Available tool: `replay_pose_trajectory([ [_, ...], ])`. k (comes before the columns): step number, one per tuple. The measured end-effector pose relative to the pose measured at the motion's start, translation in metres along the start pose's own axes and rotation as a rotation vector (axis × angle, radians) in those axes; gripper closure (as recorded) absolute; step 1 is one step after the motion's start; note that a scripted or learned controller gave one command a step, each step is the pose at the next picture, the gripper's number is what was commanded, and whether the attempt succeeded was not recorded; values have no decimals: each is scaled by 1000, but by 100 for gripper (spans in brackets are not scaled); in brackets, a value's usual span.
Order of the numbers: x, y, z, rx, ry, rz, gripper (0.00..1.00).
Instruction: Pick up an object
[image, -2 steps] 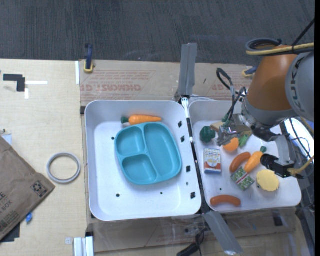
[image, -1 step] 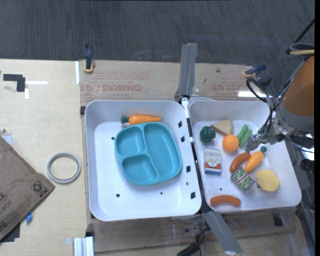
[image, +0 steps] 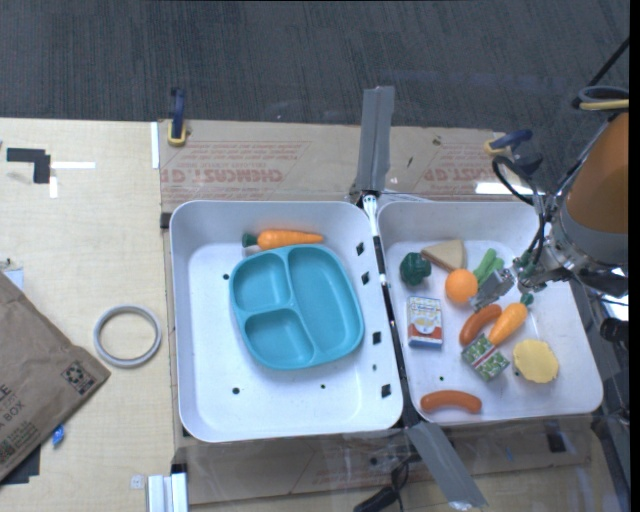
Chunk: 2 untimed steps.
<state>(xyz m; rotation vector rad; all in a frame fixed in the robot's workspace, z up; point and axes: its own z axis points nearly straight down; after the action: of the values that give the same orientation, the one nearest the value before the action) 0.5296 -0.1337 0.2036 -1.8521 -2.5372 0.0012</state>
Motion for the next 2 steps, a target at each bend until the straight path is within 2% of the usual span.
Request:
replay_pose_trajectory([
  [1, -30, 15, 112, -1, -1, 10, 0],
  [2, -30, 15, 103, -1, -1, 13, 100],
])
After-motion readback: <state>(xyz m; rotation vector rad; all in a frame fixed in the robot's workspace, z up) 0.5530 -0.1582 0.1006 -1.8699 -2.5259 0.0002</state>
